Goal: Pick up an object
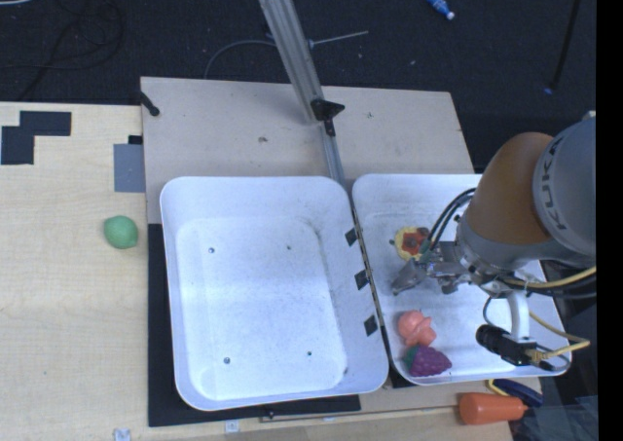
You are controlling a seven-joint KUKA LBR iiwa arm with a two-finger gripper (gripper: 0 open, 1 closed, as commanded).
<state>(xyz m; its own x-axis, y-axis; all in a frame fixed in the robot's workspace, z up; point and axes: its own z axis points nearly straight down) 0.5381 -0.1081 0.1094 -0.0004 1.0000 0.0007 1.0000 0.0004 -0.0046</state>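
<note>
The right bin holds a small red-and-yellow toy near its middle left. A salmon-pink piece lies toward the bin's front, with a purple lumpy piece just below it. My gripper hangs low over this bin, just below the red-and-yellow toy and above the pink piece. The grey and orange wrist covers the bin's right half.
The left bin sits beside the right one, separated by a rim with black clips. A green ball rests on the wooden bench at far left. An orange object lies at the front right, outside the bins. A metal rail slants in from the back.
</note>
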